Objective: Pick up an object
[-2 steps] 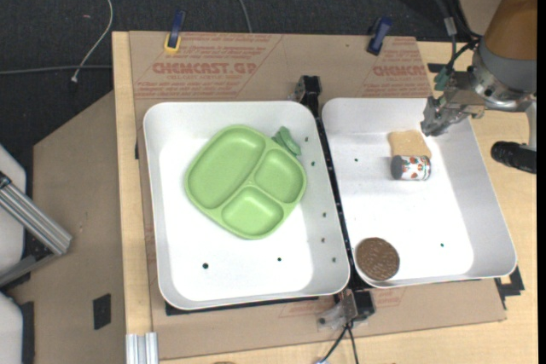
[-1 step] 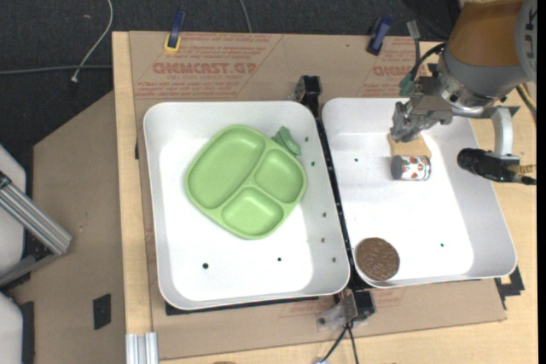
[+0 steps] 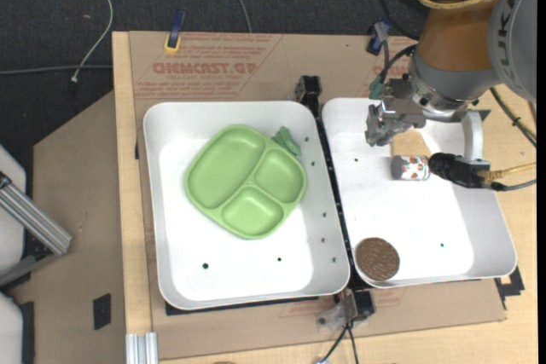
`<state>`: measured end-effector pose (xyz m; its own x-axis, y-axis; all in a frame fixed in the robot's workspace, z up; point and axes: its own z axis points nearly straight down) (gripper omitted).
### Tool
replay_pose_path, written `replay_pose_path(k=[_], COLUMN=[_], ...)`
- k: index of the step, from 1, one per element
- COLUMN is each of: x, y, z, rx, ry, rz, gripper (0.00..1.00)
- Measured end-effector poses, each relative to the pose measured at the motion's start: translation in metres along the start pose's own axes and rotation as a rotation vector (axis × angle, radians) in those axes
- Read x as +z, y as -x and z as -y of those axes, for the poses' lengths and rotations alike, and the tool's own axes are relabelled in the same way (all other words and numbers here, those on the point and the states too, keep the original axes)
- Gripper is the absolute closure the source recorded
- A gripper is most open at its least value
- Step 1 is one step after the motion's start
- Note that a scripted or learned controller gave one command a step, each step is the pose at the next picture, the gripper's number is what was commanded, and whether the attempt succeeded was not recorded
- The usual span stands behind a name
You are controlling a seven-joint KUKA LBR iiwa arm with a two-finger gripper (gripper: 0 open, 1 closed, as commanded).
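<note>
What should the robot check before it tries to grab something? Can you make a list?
1. Something to grab near the gripper: ok, a small can lies just beside it in the right bin.
2. Can out in the open: ok, nothing touches it.
3. Gripper over the right bin: ok.
4. Gripper ready to close: cannot tell.
5. Other choices: ok, brown disc at that bin's front edge, green divided plate in the left bin.

green divided plate (image 3: 246, 181) in left bin, small can (image 3: 411, 167) and brown disc (image 3: 377, 258) in right
</note>
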<state>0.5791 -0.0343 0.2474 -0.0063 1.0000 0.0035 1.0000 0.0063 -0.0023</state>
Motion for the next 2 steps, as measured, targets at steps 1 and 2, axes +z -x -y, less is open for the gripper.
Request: replay_pose_path(k=[1,2], x=[-0.005,0.000], y=[-0.050,-0.091], z=[0.017,0.028], rx=[0.000,0.002], ry=[-0.001,-0.002], rz=[0.000,0.001], gripper=[1.00,1.00])
